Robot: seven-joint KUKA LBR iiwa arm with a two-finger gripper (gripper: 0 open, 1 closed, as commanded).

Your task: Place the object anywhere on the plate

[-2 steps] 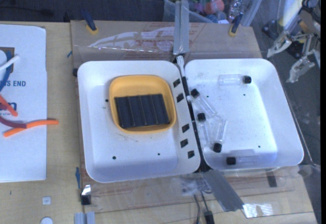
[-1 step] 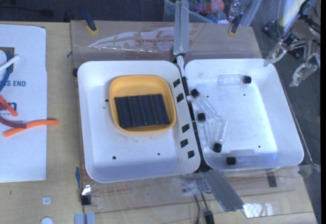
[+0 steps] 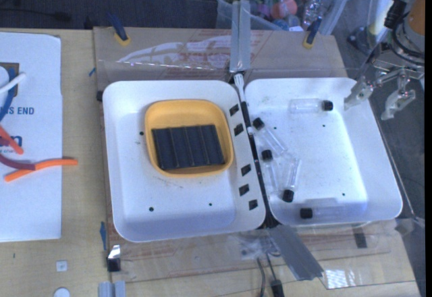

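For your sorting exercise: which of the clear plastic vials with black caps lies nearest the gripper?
The clear plastic vial at the right white bin's far side, black cap toward the gripper; the others lie nearer the divider.

arm: far right, top corner | tool [image 3: 379, 96]: fingers spread, nothing betw

The arm [image 3: 412, 5] is cut off by the right edge, and its gripper [image 3: 381, 90] is too blurred to read. The clear vials [image 3: 280, 167] in the right bin [image 3: 351, 154] melt into the white floor; I can't count them.
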